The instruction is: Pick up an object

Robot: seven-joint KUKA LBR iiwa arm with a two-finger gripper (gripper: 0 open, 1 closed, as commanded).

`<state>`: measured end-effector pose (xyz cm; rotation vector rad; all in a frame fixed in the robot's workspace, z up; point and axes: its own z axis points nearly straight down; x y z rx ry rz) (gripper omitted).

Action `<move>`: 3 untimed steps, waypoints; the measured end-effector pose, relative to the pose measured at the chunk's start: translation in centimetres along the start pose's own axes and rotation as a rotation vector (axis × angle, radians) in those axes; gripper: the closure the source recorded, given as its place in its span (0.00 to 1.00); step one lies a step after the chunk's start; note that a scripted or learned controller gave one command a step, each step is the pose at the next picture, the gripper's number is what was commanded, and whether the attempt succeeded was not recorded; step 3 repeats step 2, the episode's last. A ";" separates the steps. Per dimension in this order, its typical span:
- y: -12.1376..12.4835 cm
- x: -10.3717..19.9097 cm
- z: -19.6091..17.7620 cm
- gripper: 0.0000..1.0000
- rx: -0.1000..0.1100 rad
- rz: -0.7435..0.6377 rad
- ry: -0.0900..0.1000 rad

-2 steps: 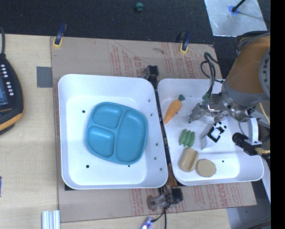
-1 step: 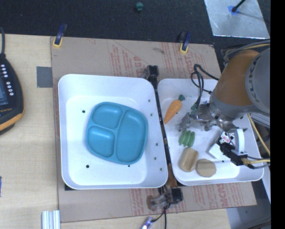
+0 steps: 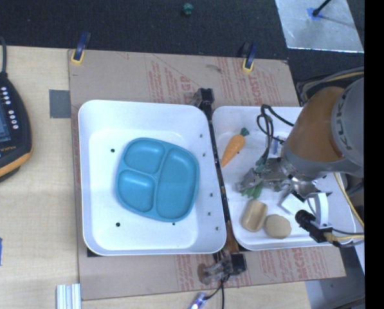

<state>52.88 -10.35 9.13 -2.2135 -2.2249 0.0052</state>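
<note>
In the right bin (image 3: 233,116) lie an orange toy carrot (image 3: 232,149) with a green top, a tan cylinder-shaped piece (image 3: 254,215) and a rounded tan piece (image 3: 277,226). The grey arm with its orange band (image 3: 317,132) reaches down into this bin from the right. My gripper (image 3: 262,176) is low over the bin's middle, just right of the carrot and above the two tan pieces. A small grey-green thing (image 3: 248,186) lies right at the gripper's tip; whether it is held I cannot tell.
The left bin (image 3: 92,172) holds a blue divided plate (image 3: 158,179). A black and orange teach pendant (image 3: 2,131) rests on the bench at far left. Clamps sit on the bins' shared edge at back (image 3: 204,98) and front (image 3: 227,264). Cables trail by the arm.
</note>
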 end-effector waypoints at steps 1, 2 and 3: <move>0.0 -0.1 -1.0 1.00 0.001 -0.003 -0.002; 4.1 5.4 -10.1 1.00 -0.002 0.001 0.001; 4.1 5.4 -10.1 1.00 -0.002 0.001 0.001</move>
